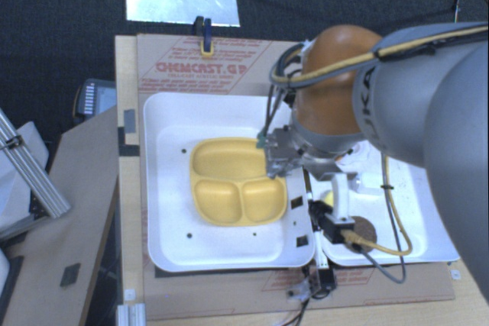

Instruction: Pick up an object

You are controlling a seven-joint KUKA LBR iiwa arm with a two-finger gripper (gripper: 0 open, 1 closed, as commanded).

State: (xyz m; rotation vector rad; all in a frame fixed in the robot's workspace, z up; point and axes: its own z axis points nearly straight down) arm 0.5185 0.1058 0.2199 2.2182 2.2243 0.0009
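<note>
Over the seam between the two shallow white plastic bins, the grey arm point(428, 88) with its orange band reaches in from the right and bends down, its gripper point(276, 163) low at the right edge of a yellow three-compartment plastic tray point(235, 182). Whether the gripper grasps anything cannot be told. The tray lies flat in the left bin point(164, 187), its single long compartment toward the far side, its long axis running roughly left to right.

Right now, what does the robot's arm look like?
The arm is big, round and smooth grey, with a shiny orange band above the wrist. A yellow cable runs along its top, thin dark cables loop beside the orange part, and the wrist end is grey metal.
</note>
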